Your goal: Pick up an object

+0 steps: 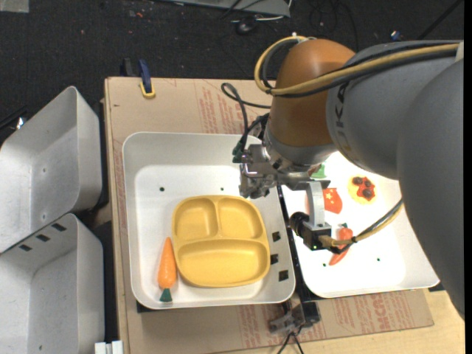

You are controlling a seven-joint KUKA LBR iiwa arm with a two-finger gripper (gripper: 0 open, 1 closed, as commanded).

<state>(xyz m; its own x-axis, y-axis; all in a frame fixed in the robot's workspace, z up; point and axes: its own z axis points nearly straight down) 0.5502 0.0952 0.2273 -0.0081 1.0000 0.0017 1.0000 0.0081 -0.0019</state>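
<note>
— Where's your gripper (256,177)?

— I see it over the left bin (140,198), just past the far edge of the yellow divided tray (220,240). Open or closed, I can't tell (the wrist hides it).

— The objects?

— Carrot (167,265) beside the tray's left edge; small red and orange toys (338,243) lie in the right bin (398,271).

Cardboard-topped bench (199,105), left bin (140,220), right bin (383,271)

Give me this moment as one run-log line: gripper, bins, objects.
gripper: over left bin, above yellow tray far edge | carrot: left of tray | right bin: small red and orange items
</note>
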